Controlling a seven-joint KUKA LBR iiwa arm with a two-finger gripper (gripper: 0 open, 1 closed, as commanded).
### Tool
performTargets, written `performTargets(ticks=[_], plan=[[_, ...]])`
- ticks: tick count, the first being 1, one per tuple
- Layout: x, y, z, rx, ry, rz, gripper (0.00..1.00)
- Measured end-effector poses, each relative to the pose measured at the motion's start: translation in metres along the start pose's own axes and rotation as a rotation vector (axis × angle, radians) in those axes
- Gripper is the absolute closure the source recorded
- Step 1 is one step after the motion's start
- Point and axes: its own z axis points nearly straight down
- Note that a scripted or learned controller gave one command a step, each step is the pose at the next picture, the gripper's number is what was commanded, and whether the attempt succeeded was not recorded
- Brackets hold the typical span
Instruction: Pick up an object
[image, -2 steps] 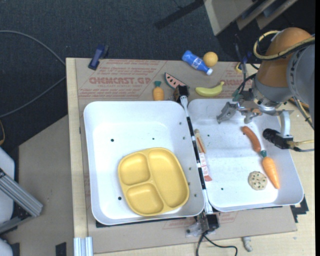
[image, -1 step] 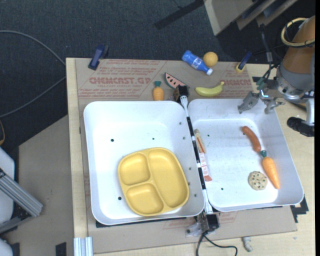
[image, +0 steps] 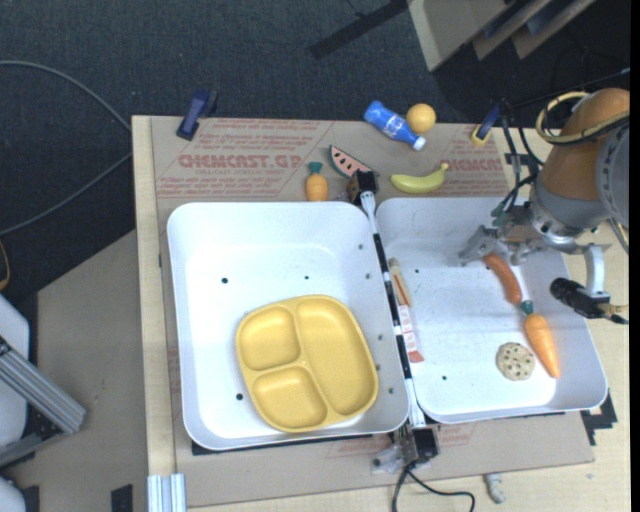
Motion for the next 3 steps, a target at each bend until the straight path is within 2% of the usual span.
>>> performTargets(ticks=[1,2,3], plan=[[0.0,0.001,-0.011,-0.004,-0.001,0.0,1.0],[0.046,-0.027,-0.001,-0.001,0.001,-0.001,1.0],[0.111,-0.071,-0.101,-0.003,0.0,-0.002,1.0]])
